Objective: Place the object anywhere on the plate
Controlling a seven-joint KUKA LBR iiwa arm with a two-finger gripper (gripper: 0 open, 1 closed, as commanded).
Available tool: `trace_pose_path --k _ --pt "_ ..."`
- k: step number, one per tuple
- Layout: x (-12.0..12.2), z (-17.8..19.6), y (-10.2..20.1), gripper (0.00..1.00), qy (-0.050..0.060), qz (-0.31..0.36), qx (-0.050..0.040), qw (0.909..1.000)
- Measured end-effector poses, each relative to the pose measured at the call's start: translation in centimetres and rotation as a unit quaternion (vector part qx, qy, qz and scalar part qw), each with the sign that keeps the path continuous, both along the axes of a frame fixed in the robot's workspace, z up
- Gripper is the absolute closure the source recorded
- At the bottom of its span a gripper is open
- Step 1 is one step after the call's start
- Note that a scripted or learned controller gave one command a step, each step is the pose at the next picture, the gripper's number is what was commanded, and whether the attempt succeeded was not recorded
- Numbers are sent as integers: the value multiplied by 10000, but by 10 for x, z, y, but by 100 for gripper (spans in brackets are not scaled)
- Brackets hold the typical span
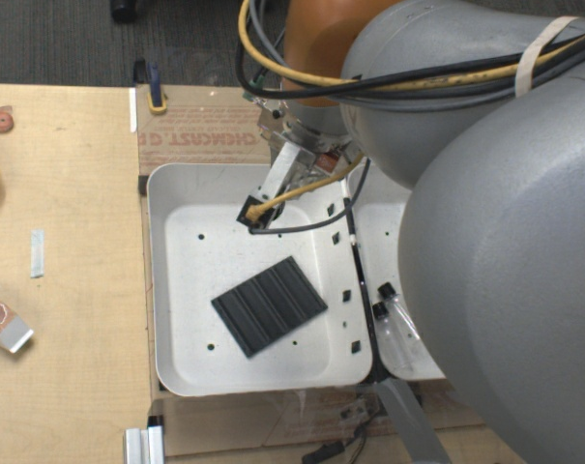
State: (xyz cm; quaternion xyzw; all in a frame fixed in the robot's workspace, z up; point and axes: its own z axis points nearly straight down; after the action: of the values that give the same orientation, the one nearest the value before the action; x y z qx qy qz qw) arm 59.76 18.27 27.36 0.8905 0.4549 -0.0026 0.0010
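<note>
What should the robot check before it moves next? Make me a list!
1. Dark ribbed slab lies flat in the left bin: ok.
2. Nothing rests on the slab: ok.
3. Arm is not over the slab: ok.
4. Arm already carries something: cannot tell.
5. What lies in the right bin, mostly hidden by the arm: cannot tell.
6. Where the plate is: cannot tell.
</note>
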Motion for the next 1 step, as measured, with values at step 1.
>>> trace_pose_path --k 1 --pt "18 24 45 100 -1 820 4 9966"
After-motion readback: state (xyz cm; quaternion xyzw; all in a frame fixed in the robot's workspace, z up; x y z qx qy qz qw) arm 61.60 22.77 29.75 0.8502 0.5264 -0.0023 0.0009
